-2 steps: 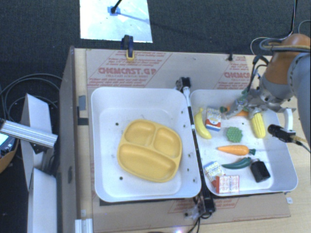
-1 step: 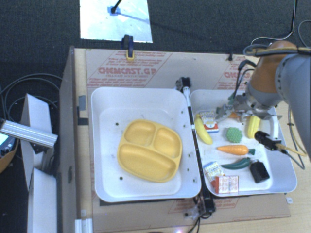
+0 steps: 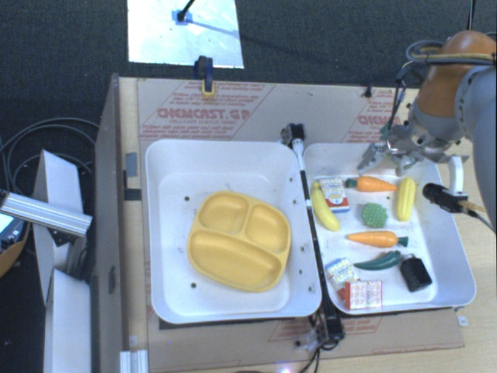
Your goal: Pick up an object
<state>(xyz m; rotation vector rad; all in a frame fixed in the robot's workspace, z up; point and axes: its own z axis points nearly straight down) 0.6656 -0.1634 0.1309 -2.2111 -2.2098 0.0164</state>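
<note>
Reading "CHEMCAST GP" on board (image 3: 203,113) behind bins.

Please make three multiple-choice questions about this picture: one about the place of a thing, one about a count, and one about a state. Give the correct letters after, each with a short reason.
1. Where does the yellow divided plate lie?
A. In the left bin
B. In the right bin
C. On the bench outside the bins

2. How many toy carrots are in the right bin?
A. One
B. Two
C. Four

3. What is the state of the tool?
A. It grips the corn cob
B. It is raised over the far part of the right bin and holds nothing
C. It presses on the yellow plate

Answers:
1. A: the yellow divided plate lies in the left bin.
2. B: one carrot lies near the corn cob, another carrot lies below the green toy, both in the right bin.
3. B: the tool is above the bin's far part with its fingers spread and nothing between them.
</note>
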